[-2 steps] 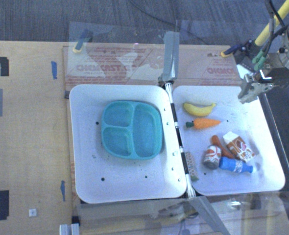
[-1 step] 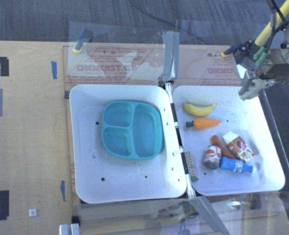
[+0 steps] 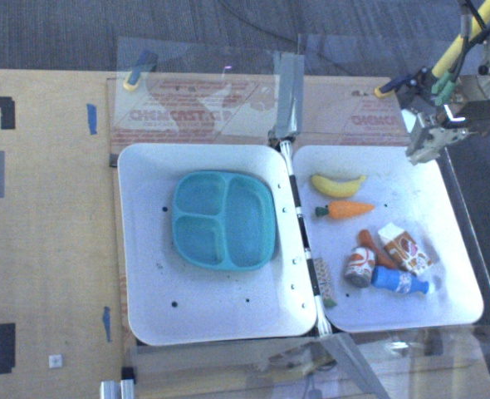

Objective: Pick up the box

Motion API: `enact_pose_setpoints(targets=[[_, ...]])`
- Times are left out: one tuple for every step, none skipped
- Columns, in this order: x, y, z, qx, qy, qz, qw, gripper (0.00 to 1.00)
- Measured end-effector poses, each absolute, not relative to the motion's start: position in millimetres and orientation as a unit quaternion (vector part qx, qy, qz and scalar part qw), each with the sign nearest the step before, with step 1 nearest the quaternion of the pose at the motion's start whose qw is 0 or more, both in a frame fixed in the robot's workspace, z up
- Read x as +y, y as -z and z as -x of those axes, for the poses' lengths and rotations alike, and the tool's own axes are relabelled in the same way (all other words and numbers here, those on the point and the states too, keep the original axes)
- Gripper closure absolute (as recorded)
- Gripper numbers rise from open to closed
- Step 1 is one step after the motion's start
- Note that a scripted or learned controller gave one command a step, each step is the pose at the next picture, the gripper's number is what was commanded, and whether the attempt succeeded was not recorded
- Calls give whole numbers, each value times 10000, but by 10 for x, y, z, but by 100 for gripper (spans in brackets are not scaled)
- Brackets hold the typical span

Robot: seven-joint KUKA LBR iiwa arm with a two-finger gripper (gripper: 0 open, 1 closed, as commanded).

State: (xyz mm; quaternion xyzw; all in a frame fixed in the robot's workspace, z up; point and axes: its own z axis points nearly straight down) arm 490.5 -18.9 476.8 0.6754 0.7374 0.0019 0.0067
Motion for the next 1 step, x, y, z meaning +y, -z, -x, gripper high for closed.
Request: enact_pose_setpoints(targets=[[-159,-4873,-4918,7398,-25,-6728,85,100]])
